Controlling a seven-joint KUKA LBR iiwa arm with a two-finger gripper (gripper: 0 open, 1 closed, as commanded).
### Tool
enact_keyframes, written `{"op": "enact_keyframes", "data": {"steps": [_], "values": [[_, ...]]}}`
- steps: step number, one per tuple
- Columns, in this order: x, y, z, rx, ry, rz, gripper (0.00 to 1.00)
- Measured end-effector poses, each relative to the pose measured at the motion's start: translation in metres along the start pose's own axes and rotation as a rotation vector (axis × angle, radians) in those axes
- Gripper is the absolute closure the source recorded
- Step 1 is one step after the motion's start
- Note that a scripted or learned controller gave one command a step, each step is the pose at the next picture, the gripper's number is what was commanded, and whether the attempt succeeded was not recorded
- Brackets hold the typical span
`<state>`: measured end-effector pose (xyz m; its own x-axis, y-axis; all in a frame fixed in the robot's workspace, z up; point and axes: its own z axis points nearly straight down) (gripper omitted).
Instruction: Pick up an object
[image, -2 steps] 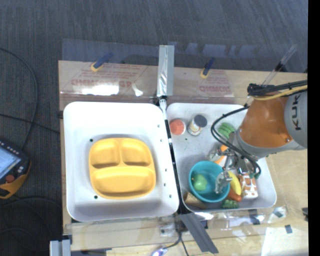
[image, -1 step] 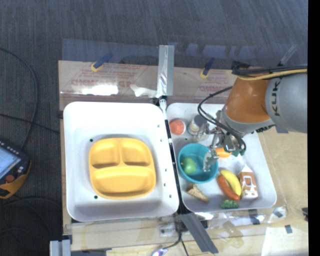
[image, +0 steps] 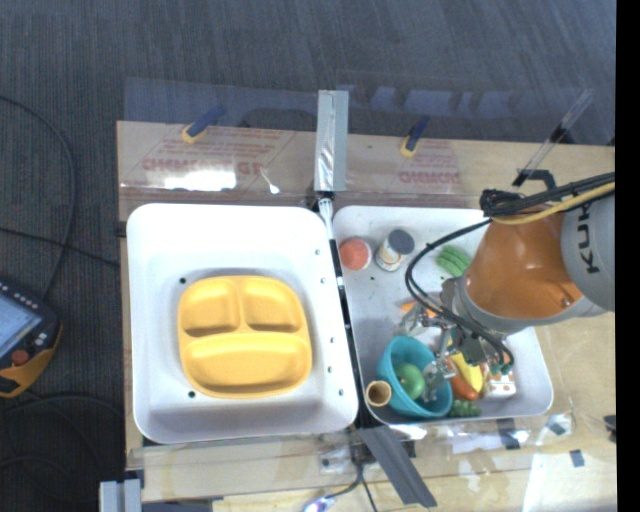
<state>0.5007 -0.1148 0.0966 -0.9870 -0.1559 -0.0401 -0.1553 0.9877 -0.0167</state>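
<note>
My tool (image: 447, 368) hangs low in the right bin (image: 520, 405), lower right of the frame; whether it is spread or pinching, I cannot tell. It sits just over the teal bowl (image: 415, 380) among crowded toys near the bin's lower edge. Upper left of that bin, an orange ball (image: 354, 253) lies apart. The left bin (image: 150, 260) holds a yellow tray (image: 243, 333) with open rim all around.

Yellow divided tray (image: 243, 333), white bins (image: 150, 260), teal cup (image: 415, 355), orange-red ball (image: 354, 253), green pieces (image: 454, 260)
</note>
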Motion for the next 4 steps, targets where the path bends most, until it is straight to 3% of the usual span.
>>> {"op": "enact_keyframes", "data": {"steps": [1,2,3,4], "values": [[-0.059,-0.001,0.006,-0.008,0.021,-0.027,0.00],[-0.004,-0.027,0.002,-0.002,0.005,-0.041,0.00],[-0.128,-0.031,0.009,-0.015,0.050,-0.062,0.00],[-0.071,-0.027,0.008,-0.014,0.027,-0.014,0.00]]}}
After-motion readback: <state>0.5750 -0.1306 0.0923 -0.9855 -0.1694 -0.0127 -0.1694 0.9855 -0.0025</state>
